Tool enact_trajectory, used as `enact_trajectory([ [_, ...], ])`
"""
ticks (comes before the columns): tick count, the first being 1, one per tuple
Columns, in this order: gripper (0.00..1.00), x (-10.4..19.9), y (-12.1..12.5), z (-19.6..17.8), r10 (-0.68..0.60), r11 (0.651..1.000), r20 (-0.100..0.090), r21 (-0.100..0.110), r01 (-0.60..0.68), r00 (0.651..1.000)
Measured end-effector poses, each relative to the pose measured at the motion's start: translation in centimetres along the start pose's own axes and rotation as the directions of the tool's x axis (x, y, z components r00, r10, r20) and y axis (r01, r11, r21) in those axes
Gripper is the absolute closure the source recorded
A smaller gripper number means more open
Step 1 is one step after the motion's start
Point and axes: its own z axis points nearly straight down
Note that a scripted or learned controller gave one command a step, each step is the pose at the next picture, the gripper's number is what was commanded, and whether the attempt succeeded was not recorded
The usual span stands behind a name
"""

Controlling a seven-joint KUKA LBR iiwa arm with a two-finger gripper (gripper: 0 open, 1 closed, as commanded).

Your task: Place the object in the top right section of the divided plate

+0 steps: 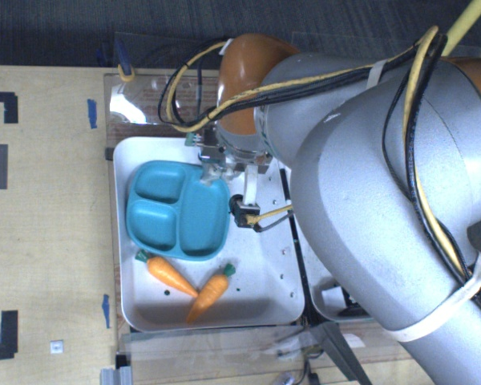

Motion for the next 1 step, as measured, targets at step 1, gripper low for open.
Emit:
enact_trajectory([
  [1, 1.00, -4.35, -6.70, 0.12, 0.069, 0.998, -0.005, 0.001, -0.069, 0.998],
])
